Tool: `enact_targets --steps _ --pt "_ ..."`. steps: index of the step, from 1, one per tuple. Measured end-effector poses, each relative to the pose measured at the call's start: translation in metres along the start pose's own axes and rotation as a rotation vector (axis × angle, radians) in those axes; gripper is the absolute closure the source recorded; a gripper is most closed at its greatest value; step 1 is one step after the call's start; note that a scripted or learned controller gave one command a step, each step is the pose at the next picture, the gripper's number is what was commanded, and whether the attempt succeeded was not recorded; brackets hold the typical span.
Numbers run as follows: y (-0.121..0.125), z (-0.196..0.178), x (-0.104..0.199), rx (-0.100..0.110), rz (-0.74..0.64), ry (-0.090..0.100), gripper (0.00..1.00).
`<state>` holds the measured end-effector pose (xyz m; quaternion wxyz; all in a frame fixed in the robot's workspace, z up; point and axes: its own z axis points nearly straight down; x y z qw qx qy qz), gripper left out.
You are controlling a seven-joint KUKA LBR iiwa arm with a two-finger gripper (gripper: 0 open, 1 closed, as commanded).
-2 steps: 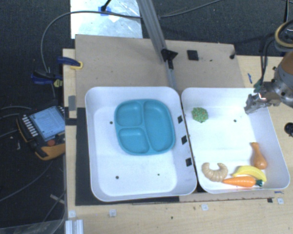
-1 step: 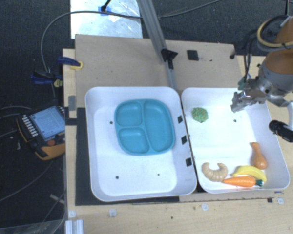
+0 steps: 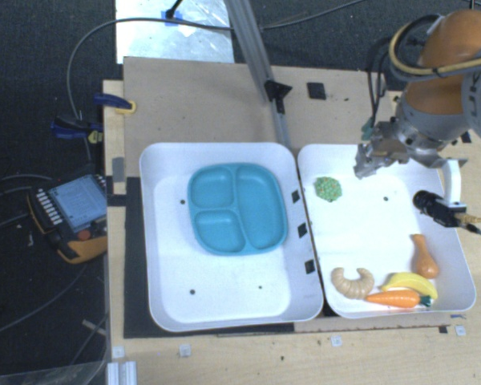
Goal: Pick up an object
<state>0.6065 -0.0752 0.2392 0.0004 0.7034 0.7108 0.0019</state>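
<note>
Approach step: gripper (image 3: 369, 165) hovering upper right of frame, finger state impossible to tell, nothing held. Next: descend onto small green bumpy ball (image 3: 328, 188) just left.

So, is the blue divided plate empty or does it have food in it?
Empty. The blue divided plate shows bare blue in all three compartments; it lies in the left bin.

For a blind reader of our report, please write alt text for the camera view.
The gripper hangs over the right bin, beside a green ball; a croissant, carrot, banana and squash lie at its near edge. The left bin holds a blue divided plate.
</note>
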Motion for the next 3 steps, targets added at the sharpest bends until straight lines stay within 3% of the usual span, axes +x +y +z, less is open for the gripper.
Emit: enact_targets --steps 3 --pt "0.005 -0.001 0.154 0.001 0.000 0.000 1.00"
